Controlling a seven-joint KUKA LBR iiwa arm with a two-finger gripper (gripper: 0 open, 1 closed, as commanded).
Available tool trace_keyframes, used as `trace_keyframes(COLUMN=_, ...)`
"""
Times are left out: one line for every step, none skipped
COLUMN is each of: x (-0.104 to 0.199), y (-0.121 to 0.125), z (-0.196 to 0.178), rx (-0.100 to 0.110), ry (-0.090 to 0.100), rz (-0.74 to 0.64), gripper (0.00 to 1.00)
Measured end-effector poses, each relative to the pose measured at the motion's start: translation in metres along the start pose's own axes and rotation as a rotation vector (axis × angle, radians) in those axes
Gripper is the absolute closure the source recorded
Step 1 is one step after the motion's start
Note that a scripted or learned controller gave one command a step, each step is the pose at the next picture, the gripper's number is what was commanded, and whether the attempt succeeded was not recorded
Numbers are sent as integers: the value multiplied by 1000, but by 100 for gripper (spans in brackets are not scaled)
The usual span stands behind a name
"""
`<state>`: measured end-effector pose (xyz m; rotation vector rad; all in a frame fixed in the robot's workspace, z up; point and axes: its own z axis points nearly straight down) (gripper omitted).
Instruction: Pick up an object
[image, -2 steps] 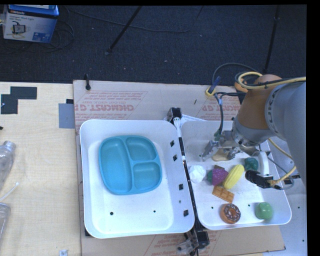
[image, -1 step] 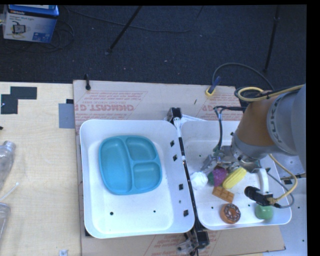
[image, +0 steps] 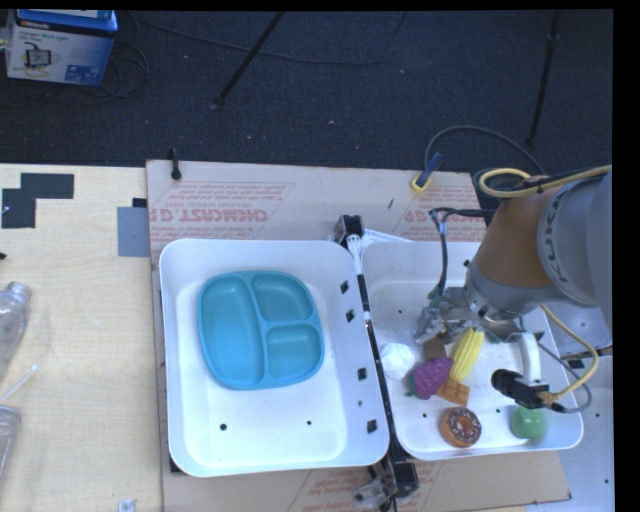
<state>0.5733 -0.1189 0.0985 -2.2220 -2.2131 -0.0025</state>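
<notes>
Yellow corn (image: 466, 352) lies just beside the fingers (image: 437, 325).

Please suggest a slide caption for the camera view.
KUKA arm's gripper lowered among toy foods in the right bin; blue divided plate in the left bin.

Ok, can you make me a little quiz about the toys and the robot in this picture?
1. True or false: the blue tray sits in the left bin.
2. Which toy lies nearest the front edge of the right bin? A) donut B) corn C) purple grapes
3. Fill in: the gripper is over the ____ bin.

Key: 1 true; 2 A; 3 right.
</notes>
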Motion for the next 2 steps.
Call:
trace_keyframes(x=-14, y=-32, z=-102, rx=0, ry=-5, rz=-2, gripper=100)
trace_keyframes(x=58, y=-28, z=-122, rx=1, ry=-4, rz=-5, gripper=100)
